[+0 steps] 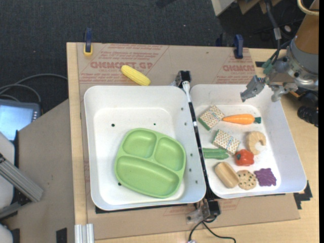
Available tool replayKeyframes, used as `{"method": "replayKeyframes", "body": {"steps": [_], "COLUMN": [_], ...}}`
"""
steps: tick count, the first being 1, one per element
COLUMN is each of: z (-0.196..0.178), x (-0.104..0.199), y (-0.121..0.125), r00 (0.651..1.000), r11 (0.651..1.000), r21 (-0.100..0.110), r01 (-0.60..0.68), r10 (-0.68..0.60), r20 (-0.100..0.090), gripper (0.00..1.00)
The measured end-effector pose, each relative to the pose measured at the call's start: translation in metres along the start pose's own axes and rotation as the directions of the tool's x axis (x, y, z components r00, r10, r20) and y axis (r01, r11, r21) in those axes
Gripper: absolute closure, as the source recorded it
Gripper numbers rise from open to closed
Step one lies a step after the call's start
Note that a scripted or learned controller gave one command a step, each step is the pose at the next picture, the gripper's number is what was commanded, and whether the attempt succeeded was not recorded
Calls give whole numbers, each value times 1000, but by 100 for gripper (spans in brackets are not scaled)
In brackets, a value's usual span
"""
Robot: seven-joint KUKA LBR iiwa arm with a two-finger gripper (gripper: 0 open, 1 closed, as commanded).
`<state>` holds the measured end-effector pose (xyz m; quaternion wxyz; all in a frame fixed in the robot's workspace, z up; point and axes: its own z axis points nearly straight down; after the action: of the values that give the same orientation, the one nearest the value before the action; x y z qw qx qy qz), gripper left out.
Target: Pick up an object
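The right bin [288, 135] holds several toy foods: an orange carrot [238, 119], two sandwich squares [211, 117] [226, 141], a green pickle [215, 154], a red tomato [244, 157], a pale croissant [256, 140], a bread roll [226, 174], a cookie [246, 179] and purple grapes [265, 176]. My gripper [264, 91] hangs above the bin's back edge, up and right of the carrot. It is open, its two grey fingers spread with nothing between them.
The left bin [101, 110] carries a green divided plate [150, 162]. A yellow corn cob [135, 75] lies on the bench behind the left bin. A black clip [183, 78] sits where the bins meet at the back.
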<state>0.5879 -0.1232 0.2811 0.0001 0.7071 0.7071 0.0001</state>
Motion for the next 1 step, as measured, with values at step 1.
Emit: {"method": "replayKeyframes", "body": {"steps": [1], "z": [76], "x": [-82], "y": [-32], "r00": [1000], "r11": [1000], "r21": [10], "r01": [-9], "r10": [9], "r20": [0], "gripper": [0]}}
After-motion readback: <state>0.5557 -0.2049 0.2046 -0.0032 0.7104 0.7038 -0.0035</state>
